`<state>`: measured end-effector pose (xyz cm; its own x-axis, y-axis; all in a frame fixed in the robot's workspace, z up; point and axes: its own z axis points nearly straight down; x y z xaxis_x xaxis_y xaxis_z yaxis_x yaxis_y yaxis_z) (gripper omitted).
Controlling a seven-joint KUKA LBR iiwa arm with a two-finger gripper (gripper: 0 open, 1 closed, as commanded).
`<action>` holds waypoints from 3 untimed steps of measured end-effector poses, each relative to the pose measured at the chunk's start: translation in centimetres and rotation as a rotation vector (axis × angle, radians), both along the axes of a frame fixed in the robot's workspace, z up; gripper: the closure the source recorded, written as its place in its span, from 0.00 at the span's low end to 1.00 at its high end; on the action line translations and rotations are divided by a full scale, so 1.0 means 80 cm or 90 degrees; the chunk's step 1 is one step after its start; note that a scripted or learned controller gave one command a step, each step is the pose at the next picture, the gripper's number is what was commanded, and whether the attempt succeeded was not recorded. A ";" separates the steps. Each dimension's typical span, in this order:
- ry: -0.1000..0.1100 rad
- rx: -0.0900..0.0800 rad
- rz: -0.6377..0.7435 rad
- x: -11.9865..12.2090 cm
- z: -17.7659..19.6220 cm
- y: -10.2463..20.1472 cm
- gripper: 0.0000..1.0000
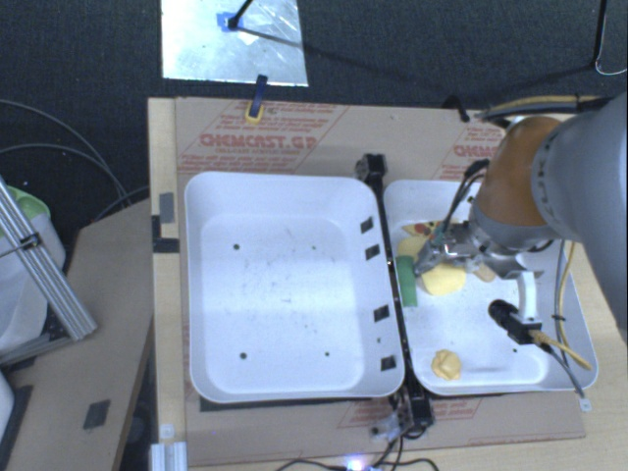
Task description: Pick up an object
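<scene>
Glossy white plastic bins, matt brown cardboard; shiny metal sheet

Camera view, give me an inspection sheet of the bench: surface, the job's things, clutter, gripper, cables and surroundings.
Surface: cardboard sheet under the left bin and the right bin.
Job's things: in the right bin, a yellow lump, a green strip along its left wall, and a small yellow piece near the front.
Clutter: blue and yellow clip on the cardboard behind the left bin.
Grippers: gripper low in the right bin, right beside the yellow lump.
Cables: black cable on the floor, upper right.
Surroundings: dark carpet, shiny metal sheet, metal frame at left.
</scene>
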<state>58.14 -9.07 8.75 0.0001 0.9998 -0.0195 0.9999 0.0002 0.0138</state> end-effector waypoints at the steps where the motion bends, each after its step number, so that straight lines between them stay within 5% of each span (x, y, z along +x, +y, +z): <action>1: -0.002 0.003 -0.003 -0.001 0.014 -0.001 1.00; 2: 0.004 0.015 0.007 -0.057 0.129 0.079 1.00; 3: 0.002 0.015 0.007 -0.082 0.229 0.149 1.00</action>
